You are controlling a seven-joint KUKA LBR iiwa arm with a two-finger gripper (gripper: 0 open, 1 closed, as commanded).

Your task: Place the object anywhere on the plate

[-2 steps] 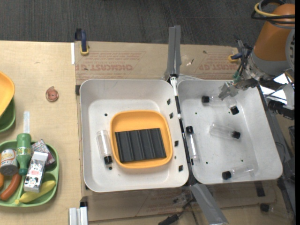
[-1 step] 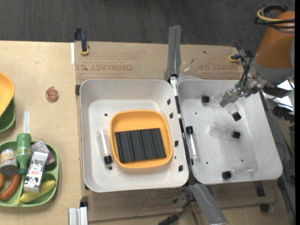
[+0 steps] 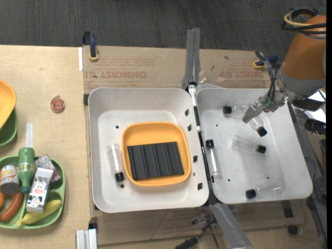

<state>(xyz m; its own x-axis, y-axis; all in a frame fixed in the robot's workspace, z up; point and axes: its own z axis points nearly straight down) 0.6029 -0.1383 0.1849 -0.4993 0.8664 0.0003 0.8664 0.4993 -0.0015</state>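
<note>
Lying across your orange plate (image 3: 155, 134) is one dark ribbed block (image 3: 155, 158), with one clear tube (image 3: 114, 160) beside it. Four tubes (black-capped) scatter the right bin (image 3: 290, 183). Your gripper (image 3: 252, 113): grip unclear. Cardboard bench (image 3: 140, 69), grey carpet (image 3: 155, 9).

Two white bins side by side on the bench. Left bin (image 3: 98, 139): orange plate (image 3: 129, 139) at centre, bearing a dark ribbed slab (image 3: 154, 159); one clear vial with black cap (image 3: 114, 161) lies on the bin floor just left of the plate. Right bin (image 3: 290, 180): several clear black-capped vials scattered, one near the front edge (image 3: 263, 191), one mid-bin (image 3: 248, 146), one toward the back (image 3: 233, 109). Arm enters from the right; gripper (image 3: 252, 113) sits low over the back of the right bin, beside a vial (image 3: 260, 129). Green tray of toy food (image 3: 57, 201) at far left.
</note>
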